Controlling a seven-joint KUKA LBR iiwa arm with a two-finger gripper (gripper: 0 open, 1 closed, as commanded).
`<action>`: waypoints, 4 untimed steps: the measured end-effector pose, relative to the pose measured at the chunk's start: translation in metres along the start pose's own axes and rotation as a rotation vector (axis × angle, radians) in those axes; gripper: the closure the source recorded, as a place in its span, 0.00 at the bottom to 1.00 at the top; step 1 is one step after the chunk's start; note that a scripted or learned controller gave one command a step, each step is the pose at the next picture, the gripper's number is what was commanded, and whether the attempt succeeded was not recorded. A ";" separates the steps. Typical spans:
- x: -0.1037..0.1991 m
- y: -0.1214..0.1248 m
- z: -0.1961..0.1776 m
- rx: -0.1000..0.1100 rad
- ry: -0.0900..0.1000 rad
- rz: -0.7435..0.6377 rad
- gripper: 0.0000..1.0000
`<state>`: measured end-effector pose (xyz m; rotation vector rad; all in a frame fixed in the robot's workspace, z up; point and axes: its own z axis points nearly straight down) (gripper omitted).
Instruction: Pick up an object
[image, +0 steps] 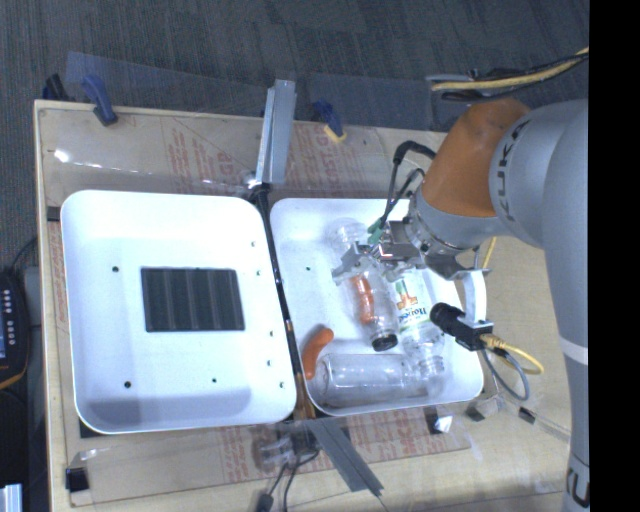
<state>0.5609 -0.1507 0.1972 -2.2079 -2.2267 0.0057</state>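
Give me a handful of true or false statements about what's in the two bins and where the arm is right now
1. A dark ribbed rectangle lies in the left bin. True.
2. The clear plastic bottle stands upright in the left bin. False: it lies on its side along the near wall of the right bin.
3. The arm reaches over the right bin. True.
4. The orange sausage-shaped object sits in the left bin. False: it lies in the right bin, next to the divider.
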 end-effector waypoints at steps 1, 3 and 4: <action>-0.033 -0.008 0.083 -0.004 -0.001 -0.062 0.00; -0.026 0.037 0.094 -0.005 -0.002 -0.132 1.00; 0.042 0.076 0.013 -0.004 -0.002 -0.257 1.00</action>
